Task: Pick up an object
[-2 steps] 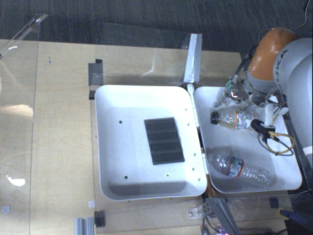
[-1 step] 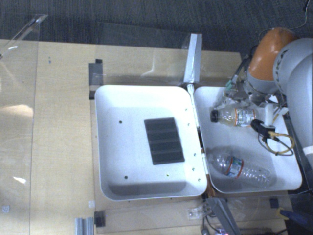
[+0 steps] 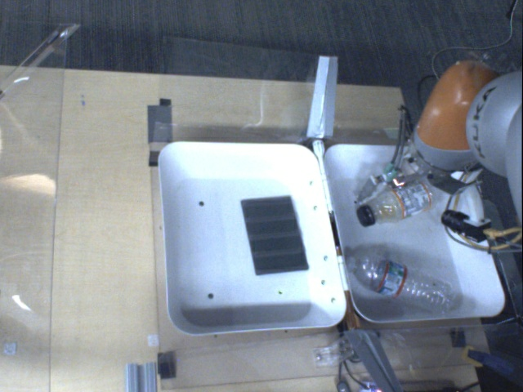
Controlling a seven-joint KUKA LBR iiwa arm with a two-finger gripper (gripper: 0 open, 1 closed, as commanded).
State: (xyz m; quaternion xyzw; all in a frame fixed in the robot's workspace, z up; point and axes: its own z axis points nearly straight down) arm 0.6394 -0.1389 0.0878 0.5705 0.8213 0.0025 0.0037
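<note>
In the right bin [image 3: 490, 296] lie two clear plastic bottles. The upper bottle [image 3: 394, 205] has a dark cap pointing left and a pale label. The lower bottle [image 3: 402, 278] lies near the front wall, with a dark and red label. A black ribbed rectangular pad [image 3: 275, 235] rests flat in the middle of the left bin [image 3: 188, 219]. The grey arm with its orange band [image 3: 453, 109] reaches in from the right. Its gripper [image 3: 398, 175] is low over the upper bottle's top side, and the small parts there blur with the bottle.
A grey metal bar [image 3: 323, 96] stands behind the seam between the bins. Cables [image 3: 470, 227] loop off the wrist over the right bin's right side. The wooden bench [image 3: 90, 219] spreads to the left, under a clear sheet.
</note>
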